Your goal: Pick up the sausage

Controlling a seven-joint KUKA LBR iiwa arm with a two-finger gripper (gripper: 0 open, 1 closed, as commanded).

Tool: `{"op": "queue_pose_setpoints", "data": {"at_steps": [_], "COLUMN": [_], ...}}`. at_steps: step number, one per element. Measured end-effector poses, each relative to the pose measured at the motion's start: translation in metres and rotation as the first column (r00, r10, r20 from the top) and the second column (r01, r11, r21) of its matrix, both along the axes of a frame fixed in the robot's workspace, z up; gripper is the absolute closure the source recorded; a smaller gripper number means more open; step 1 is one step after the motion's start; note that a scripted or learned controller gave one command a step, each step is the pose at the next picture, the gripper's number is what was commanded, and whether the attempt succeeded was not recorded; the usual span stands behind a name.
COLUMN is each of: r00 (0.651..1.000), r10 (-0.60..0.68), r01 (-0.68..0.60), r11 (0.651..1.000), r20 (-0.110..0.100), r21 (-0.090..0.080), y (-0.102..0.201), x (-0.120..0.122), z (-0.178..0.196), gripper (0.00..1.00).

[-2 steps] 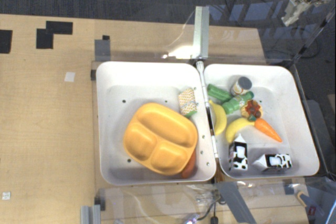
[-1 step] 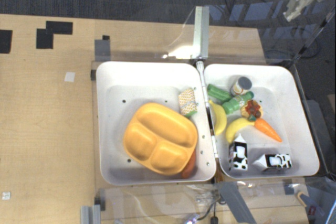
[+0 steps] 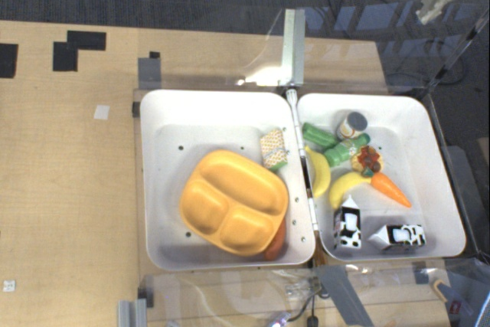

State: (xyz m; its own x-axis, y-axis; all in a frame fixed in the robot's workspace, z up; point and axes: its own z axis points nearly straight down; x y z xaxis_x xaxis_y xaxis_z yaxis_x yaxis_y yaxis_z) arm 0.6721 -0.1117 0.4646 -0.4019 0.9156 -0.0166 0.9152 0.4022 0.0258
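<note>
A small dark red-brown lumpy piece point(image 3: 369, 158) lies in the right bin point(image 3: 436, 165), between the green pieces and the carrot; it is the likeliest sausage, but it is too small to tell for certain. An orange-red rounded thing point(image 3: 276, 243) peeks out from under the yellow tray's front right corner in the left bin point(image 3: 164, 165), mostly hidden. My gripper point(image 3: 433, 5) hangs at the top right of the view, beyond the right bin's back corner, high above the floor and well apart from every object.
The big yellow sectioned tray point(image 3: 233, 201) fills much of the left bin, with a patterned block point(image 3: 273, 148) behind it. The right bin holds two green pieces point(image 3: 328, 143), a can point(image 3: 353, 124), bananas point(image 3: 331, 181), a carrot point(image 3: 391, 190) and two cow-print cartons point(image 3: 349, 226).
</note>
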Motion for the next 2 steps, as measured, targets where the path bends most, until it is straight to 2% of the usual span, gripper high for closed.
{"op": "queue_pose_setpoints", "data": {"at_steps": [2], "r00": [1.0], "r10": [0.009], "r01": [-0.009], "r11": [1.0], "r20": [0.022], "r21": [-0.004], "y": [0.002], "x": [0.002], "z": [0.027], "gripper": [1.0]}}
